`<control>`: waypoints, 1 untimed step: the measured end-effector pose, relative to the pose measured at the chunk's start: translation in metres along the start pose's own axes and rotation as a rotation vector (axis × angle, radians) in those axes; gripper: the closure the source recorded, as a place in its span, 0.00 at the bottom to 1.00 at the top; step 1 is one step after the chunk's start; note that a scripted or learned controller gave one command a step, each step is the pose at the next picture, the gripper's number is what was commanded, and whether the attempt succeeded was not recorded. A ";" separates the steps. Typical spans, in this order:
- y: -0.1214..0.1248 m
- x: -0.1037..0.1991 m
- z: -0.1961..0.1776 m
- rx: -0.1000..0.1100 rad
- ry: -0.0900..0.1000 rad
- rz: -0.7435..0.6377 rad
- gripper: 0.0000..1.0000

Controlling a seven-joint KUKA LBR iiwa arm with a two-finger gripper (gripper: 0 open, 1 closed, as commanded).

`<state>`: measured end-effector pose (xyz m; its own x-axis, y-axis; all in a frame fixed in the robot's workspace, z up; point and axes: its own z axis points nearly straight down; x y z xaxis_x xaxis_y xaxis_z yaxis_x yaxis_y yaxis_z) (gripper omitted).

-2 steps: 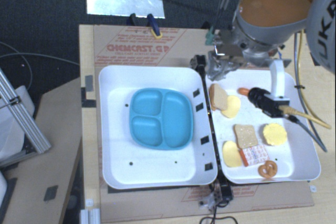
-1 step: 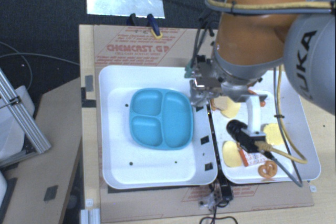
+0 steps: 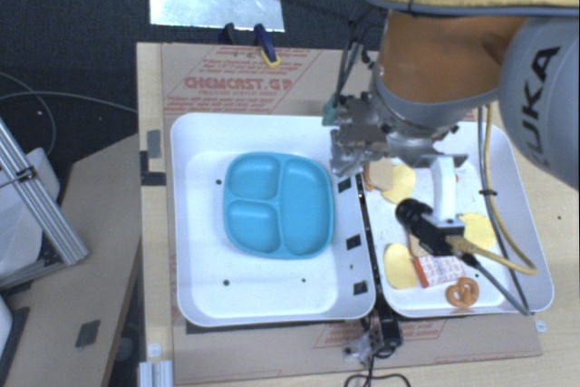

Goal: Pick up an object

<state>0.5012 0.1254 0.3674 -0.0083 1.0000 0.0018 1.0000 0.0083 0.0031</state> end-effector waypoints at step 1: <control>0.001 0.000 -0.011 -0.002 0.001 -0.005 1.00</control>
<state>0.5018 0.1256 0.3781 -0.0132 0.9999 0.0025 0.9999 0.0132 0.0050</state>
